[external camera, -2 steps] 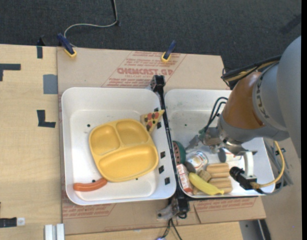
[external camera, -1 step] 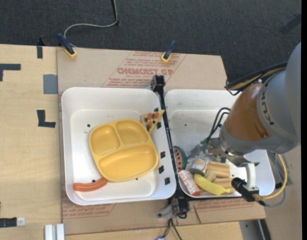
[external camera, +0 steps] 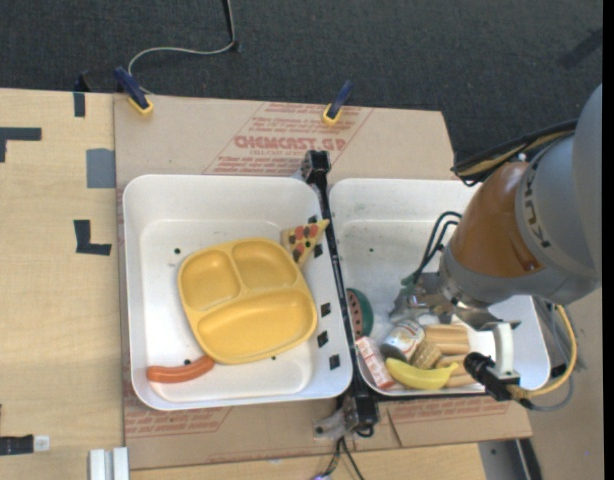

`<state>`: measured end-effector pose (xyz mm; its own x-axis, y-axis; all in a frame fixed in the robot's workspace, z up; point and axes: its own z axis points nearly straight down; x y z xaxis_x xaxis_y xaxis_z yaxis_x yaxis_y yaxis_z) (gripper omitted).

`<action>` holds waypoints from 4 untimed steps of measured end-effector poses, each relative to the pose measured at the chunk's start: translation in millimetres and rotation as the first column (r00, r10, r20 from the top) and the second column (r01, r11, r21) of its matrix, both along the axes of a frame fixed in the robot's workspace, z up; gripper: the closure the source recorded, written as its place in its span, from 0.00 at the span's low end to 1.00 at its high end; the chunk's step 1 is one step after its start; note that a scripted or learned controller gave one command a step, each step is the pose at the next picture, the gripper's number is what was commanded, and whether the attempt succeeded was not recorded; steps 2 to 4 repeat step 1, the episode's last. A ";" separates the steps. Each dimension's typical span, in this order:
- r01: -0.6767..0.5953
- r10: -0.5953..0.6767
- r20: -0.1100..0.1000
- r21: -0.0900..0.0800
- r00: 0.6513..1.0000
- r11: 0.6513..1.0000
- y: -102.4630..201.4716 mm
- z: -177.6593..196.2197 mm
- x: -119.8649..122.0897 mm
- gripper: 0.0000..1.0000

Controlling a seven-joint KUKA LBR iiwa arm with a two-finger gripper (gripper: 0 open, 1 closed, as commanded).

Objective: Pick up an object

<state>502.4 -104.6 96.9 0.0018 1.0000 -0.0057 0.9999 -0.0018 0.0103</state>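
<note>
Grey arm with orange band (external camera: 507, 230) reaches down into the right shallow white bin (external camera: 387, 218). Left shallow white bin (external camera: 147, 268) holds a yellow three-section plastic plate (external camera: 247, 300); a toy pizza slice (external camera: 305, 238) lies off the plate's far corner, an orange toy hot dog (external camera: 180, 371) near the front wall. Gripper (external camera: 419, 306) hangs over the clutter at the right bin's front: tan bread-like block (external camera: 445, 342), yellow toy banana (external camera: 419, 374), round green-and-red piece (external camera: 359, 313). Grip state: cannot tell.

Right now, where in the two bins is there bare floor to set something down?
Left white bin: bare strip along its far wall beyond the yellow divided plastic plate, and down its left side. Near edge holds an orange sausage-shaped toy. Right white bin: far half bare; near half crowded, with a yellow banana below the arm.
</note>
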 end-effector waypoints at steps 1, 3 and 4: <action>-0.003 0.003 -0.010 0.005 1.000 1.000 9.8 81.2 7.4 1.00; -0.003 0.003 -0.010 0.005 1.000 1.000 9.8 81.2 7.4 1.00; -0.003 0.003 -0.010 0.005 1.000 1.000 9.8 81.2 7.4 1.00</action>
